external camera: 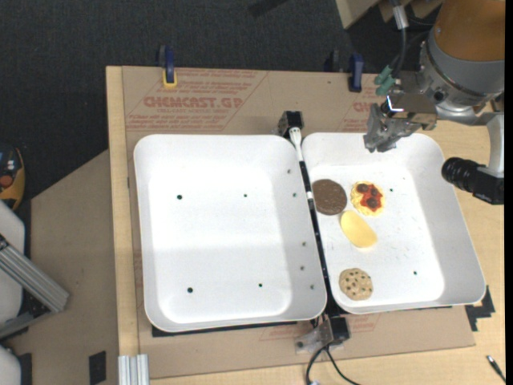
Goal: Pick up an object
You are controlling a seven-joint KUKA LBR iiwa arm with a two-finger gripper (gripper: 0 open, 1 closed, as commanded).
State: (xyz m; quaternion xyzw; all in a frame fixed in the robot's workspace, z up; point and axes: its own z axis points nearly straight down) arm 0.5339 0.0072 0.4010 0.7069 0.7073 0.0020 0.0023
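Observation:
Several toy food pieces lie in the right bin [449, 239]. A brown round patty [329, 196] sits near its left wall. A small pizza slice with red topping [369, 199] lies just right of it. A pale yellow oval piece [358, 229] lies below those two. A chocolate-chip cookie [355, 283] rests near the front edge. My gripper [385, 137] hangs over the back edge of the right bin, up and right of the pizza piece, apart from all the food. Nothing shows between its fingers.
The left bin [160, 215] stands beside the right one, their walls meeting at the middle. Blue and yellow clamps [167, 64] hold the cardboard base at the back. A black cylinder [473, 179] juts in at the right bin's right side.

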